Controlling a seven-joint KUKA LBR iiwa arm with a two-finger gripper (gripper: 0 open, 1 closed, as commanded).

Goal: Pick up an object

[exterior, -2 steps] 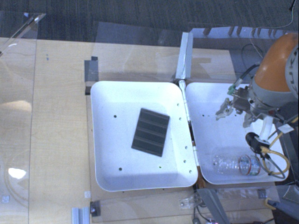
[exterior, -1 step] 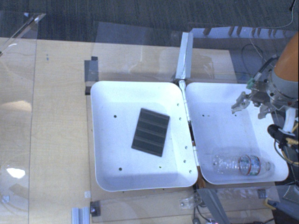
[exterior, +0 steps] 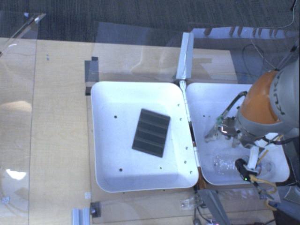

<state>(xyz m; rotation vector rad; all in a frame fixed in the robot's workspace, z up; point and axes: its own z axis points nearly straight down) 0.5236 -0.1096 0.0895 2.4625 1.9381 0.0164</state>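
Note:
A dark grey ribbed rectangular block (exterior: pixel 151 132) lies flat and slightly turned in the middle of the left bin (exterior: pixel 108 102). In the right bin (exterior: pixel 206 102), a clear crinkled plastic item (exterior: pixel 224 164) rests near the front wall. The arm with its orange band (exterior: pixel 260 102) reaches in from the right and hangs low over the right bin. Its gripper (exterior: pixel 220 131) is just behind the clear item and well to the right of the grey block. Nothing shows between its tips.
A raised divider (exterior: pixel 190 125) separates the two bins. A metal post (exterior: pixel 184 60) stands behind their junction. Cables and a black fitting with a green light (exterior: pixel 243 168) hang off the wrist over the right bin's front. The wooden bench (exterior: pixel 47 125) extends to the left.

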